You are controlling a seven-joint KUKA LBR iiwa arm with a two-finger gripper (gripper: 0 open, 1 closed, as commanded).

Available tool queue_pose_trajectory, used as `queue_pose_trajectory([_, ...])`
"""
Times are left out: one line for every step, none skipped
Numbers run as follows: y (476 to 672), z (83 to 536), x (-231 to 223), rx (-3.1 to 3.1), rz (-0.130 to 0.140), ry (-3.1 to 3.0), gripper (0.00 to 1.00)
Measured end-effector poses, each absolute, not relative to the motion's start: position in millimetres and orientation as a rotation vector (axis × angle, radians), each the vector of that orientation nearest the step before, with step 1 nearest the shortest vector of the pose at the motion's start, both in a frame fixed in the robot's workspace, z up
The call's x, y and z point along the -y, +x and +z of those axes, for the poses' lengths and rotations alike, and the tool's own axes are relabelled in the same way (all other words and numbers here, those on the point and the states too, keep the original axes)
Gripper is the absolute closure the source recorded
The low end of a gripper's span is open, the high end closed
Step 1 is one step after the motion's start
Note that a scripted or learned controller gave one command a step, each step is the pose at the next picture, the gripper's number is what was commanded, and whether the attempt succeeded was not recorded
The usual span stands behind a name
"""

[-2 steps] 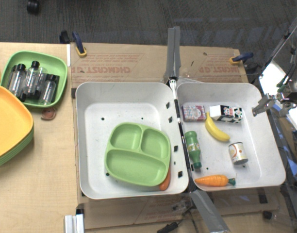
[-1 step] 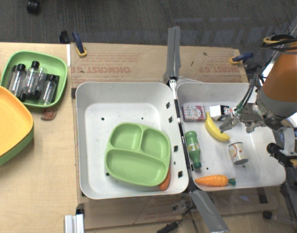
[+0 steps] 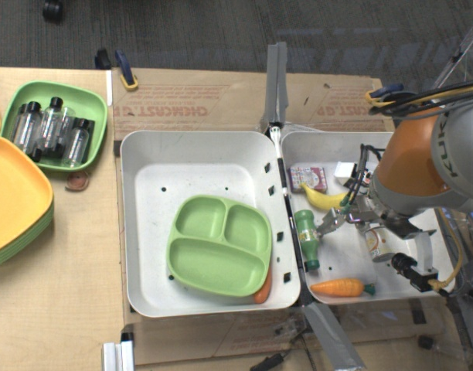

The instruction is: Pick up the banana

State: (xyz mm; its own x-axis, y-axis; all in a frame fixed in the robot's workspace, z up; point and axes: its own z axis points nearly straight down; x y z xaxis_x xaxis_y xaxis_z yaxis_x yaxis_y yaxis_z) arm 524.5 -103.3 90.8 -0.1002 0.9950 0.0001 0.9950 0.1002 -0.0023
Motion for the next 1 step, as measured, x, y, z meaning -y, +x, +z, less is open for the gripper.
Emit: queue_pose_trajectory([577.2,91.3,118.1,2.379,0.001,-2.052,0.0])
